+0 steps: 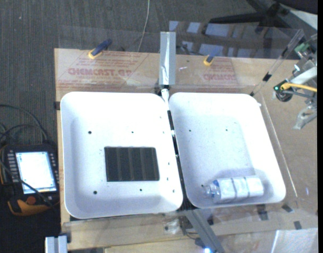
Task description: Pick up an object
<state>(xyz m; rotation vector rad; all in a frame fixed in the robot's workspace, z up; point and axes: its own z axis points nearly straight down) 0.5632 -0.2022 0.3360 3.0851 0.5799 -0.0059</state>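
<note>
A clear plastic bottle (236, 188) with a white label lies on its side in the near right corner of the right bin (219, 115). A dark ribbed rectangular pad (131, 163) lies flat on the floor of the left bin (77, 115), a little toward its near side. Part of my gripper (304, 116) shows at the view's right edge, outside the right bin's far right corner. It is well away from the bottle and the pad and touches neither.
A grey upright post (167, 62) stands behind the seam between the bins. Two yellow clamps (100, 48) sit on the bench's back board. A handheld screen (33, 172) with cables lies on the floor to the left.
</note>
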